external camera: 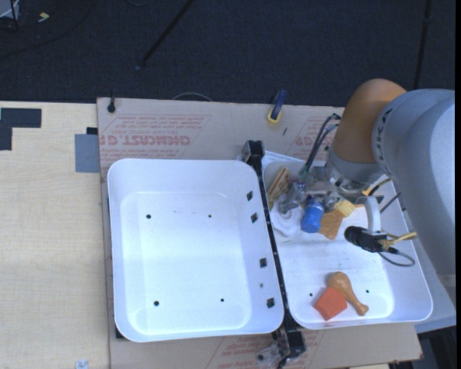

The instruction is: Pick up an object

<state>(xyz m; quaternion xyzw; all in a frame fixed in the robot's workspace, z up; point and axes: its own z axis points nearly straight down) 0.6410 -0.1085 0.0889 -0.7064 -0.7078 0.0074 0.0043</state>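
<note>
The arm's jaws (pixel 316 198) are down in the right bin (pixel 415 302), right over a blue cylinder (pixel 312 218) and a tan block (pixel 332 223) (can't tell if they're apart or together). An orange block (pixel 330 304) and a wooden piece (pixel 347 289) sit near the front.

Lighting: we record even, fairly bright overhead light. The left bin (pixel 184 244) reads near-white with mild glare on its floor and only faint shadows under its rim. The dark floor (pixel 215 37) beyond the bench is dim, with little detail. Sharpness: soft overall; the grey arm (pixel 422 167) looks slightly blurred.
</note>
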